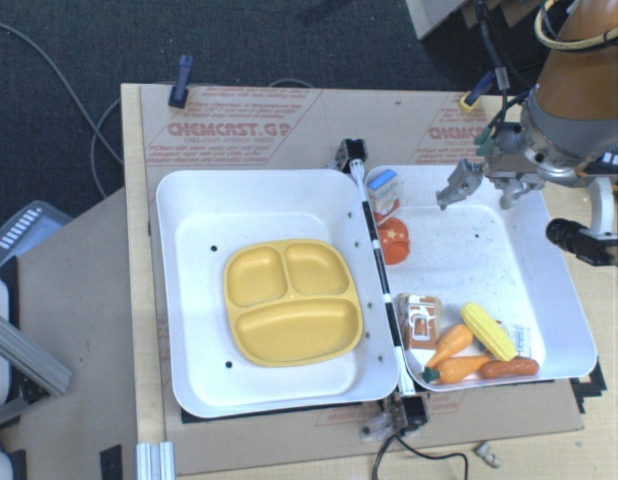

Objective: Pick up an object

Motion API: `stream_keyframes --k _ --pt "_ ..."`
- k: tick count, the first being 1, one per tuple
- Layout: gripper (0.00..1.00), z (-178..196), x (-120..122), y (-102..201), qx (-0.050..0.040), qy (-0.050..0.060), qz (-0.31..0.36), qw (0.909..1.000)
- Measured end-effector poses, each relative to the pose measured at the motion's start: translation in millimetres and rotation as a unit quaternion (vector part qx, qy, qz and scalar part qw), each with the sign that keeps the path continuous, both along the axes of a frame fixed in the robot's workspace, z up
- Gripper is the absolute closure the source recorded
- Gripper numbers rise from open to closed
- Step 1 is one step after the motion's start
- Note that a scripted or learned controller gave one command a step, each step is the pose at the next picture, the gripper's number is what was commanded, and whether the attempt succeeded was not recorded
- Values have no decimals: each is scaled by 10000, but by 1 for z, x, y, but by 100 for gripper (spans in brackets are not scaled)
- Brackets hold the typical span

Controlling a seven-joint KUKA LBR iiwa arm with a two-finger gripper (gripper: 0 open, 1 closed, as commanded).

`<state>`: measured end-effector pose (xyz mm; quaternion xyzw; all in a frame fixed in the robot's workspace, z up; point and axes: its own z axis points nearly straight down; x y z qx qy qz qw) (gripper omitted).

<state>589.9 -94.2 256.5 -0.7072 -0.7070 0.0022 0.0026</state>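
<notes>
Camera view, from above at a slant: a desk (139,268) topped w/ cardboard carries two shallow white bins side by side. Left bin (189,218) holds a yellow divided plate (292,301) w/ three compartments, lying flat near the bin's middle. Right bin (549,288) holds the small things. At its upper left corner, against the divider, a small blue-and-white carton (383,190) stands just above a red tomato-like piece (393,240); the two look to be touching. Along the near edge sits a cluster: a small brown-and-white packet (422,319) by the divider, an orange carrot (450,346) beside it, a yellow corn cob (487,330) lying tilted to the right, and a second carrot-like orange piece (489,369) at the rim. The grey arm w/ orange band (579,78) comes in from the right. Its hand (484,190) hovers over the right bin's far edge, fingers (455,186) spread apart, nothing between them, well apart from the cluster and near the carton.
</notes>
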Motion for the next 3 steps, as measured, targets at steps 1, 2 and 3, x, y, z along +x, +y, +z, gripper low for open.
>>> stream_keyframes --k 1,2,3 --pt "0 -76 -76 18 1 0 -6 10000" --pt "0 -76 -68 63 -4 -14 2 10000" --pt "0 -164 -88 -5 8 -21 3 10000"
